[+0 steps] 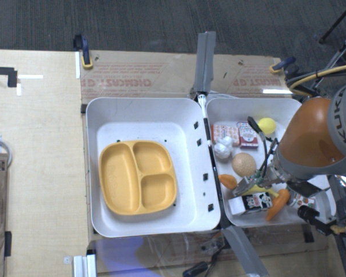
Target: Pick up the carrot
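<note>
The carrot [278, 204], an orange elongated piece, lies tilted near the front of the right bin [288, 104], next to a black and white box [256, 202]. My gripper [252, 183] hangs low over the right bin, just left of and behind the carrot, between a beige ball [243, 164] and the box. The grey arm with its orange band [311, 137] covers the bin's right part. Nothing orange shows in the gripper.
A small orange piece [228, 182] lies at the right bin's left wall. Red and white packets [236, 134], a white wad [222, 150] and a yellow lemon [267, 125] sit at the back. The left bin [98, 154] holds a yellow divided plate [138, 176].
</note>
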`<state>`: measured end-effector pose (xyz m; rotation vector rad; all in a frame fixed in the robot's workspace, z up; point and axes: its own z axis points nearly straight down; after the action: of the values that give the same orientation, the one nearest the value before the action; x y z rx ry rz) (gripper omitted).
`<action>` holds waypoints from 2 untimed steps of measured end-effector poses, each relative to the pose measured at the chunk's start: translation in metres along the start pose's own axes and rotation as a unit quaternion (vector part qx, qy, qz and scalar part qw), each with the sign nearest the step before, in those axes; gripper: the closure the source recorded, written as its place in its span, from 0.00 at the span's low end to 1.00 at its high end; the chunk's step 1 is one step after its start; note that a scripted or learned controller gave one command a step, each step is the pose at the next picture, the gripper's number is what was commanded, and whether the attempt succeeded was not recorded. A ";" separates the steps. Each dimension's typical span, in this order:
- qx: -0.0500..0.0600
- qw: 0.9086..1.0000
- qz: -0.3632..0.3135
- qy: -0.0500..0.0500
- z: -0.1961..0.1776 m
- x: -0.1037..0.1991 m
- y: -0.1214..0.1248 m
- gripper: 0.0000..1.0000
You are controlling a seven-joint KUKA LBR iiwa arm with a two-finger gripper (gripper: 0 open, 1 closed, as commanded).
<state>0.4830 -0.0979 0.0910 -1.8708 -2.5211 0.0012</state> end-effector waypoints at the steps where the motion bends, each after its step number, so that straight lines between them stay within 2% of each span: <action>1: -0.001 1.000 0.001 0.001 -0.009 0.000 0.001 1.00; 2: -0.001 1.000 -0.029 0.000 -0.038 -0.005 -0.007 1.00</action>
<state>0.4780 -0.1044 0.1287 -1.7974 -2.5754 0.0003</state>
